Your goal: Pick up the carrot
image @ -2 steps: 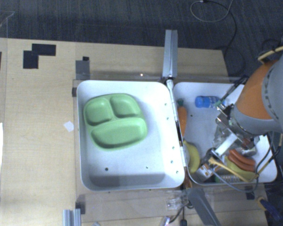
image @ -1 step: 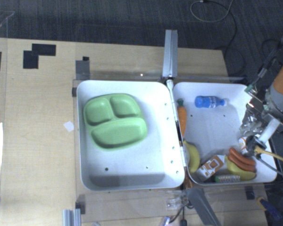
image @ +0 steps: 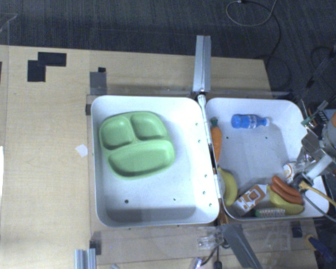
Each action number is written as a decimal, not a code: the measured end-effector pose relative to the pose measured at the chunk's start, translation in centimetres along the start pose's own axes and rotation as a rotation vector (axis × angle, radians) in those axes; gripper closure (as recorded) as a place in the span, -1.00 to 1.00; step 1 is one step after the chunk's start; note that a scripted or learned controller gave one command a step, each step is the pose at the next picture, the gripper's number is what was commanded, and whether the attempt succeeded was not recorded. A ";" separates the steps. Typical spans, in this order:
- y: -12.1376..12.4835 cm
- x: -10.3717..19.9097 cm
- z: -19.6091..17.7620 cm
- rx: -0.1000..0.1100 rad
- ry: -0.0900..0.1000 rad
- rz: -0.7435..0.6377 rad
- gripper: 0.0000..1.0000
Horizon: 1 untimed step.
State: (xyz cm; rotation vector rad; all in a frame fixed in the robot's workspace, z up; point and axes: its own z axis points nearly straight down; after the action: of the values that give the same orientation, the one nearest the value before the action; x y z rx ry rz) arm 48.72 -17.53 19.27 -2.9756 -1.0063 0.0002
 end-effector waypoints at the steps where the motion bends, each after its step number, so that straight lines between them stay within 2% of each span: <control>1: 0.0 0.2 -1.0 -0.001 0.001 -0.009 1.00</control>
State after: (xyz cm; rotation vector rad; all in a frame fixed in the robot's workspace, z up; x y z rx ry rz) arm 48.89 -17.42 20.30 -2.9721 -1.0195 -0.0018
